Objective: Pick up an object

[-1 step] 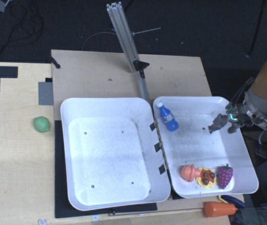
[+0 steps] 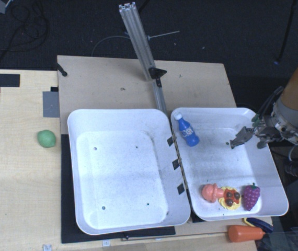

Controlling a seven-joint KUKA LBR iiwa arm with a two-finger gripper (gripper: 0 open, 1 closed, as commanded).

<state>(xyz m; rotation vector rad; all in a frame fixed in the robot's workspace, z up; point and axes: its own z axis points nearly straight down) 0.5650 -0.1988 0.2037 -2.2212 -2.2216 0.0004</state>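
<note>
In the right bin (image 2: 217, 115) a blue bottle with a white cap (image 2: 186, 130) lies near the far left corner. Along the near edge sit a pink toy (image 2: 210, 192), a yellow piece with dark red spots (image 2: 230, 198) and a purple grape bunch (image 2: 251, 196). My gripper (image 2: 248, 136) hovers over the bin's right side, above bare floor, well right of the bottle and far from the near toys. One dark finger (image 2: 239, 139) points left; nothing shows between the fingers.
The left bin (image 2: 81, 120) stands beside the right one. A green ball (image 2: 46, 138) rests on the bench far left. An orange object (image 2: 245, 232) lies in front of the right bin. A metal rail (image 2: 141, 41) slants down from the back.
</note>
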